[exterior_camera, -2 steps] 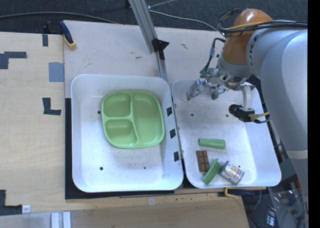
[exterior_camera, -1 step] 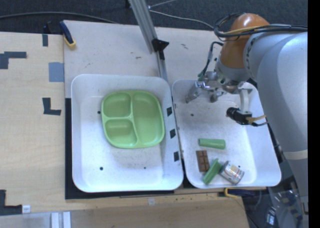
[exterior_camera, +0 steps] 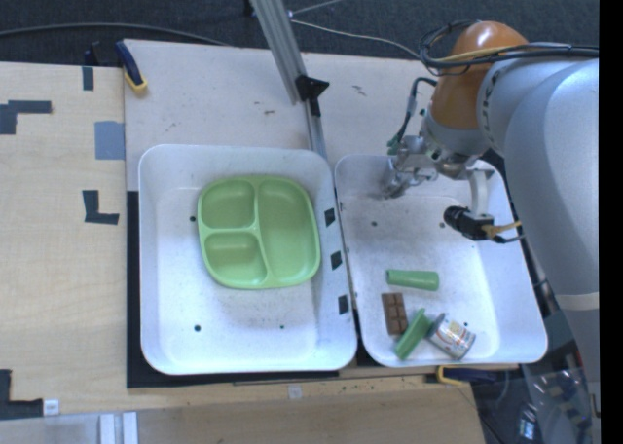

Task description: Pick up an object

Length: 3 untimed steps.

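Although the green divided plate (exterior_camera: 259,232) fills the left bin (exterior_camera: 161,267) and offers a broad target, you have the gripper (exterior_camera: 397,183) low in the right bin (exterior_camera: 521,320), at that bin's far corner. The pickable pieces — brown chocolate bar (exterior_camera: 394,312), two green blocks (exterior_camera: 413,279) (exterior_camera: 411,333), crushed silver can (exterior_camera: 452,336) — lie at that bin's near end, well apart from the gripper. I cannot tell how the tool is set; descending here, you risk grasping bare floor, and those crowded pieces could foul a later grasp.

We find no legible text, label, brand, number or sign anywhere; the small can (exterior_camera: 453,337) in the right bin (exterior_camera: 506,330) shows only blurred markings.
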Each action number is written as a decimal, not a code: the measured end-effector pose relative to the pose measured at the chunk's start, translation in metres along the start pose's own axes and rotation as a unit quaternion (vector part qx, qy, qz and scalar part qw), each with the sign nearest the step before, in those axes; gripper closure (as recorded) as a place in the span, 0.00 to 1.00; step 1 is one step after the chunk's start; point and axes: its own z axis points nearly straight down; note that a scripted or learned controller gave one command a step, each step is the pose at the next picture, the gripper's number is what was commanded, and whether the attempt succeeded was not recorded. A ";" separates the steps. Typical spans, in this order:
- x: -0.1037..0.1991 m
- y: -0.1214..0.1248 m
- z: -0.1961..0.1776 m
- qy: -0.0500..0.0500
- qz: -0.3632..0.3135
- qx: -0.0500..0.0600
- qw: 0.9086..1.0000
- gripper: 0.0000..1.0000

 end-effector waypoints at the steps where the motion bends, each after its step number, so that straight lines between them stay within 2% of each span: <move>1: -0.007 -0.004 -0.058 0.001 0.000 -0.007 1.000 1.00; 2: -0.012 -0.003 -0.120 0.001 0.000 -0.008 1.000 1.00; 3: -0.012 -0.002 -0.145 0.002 0.000 -0.006 1.000 1.00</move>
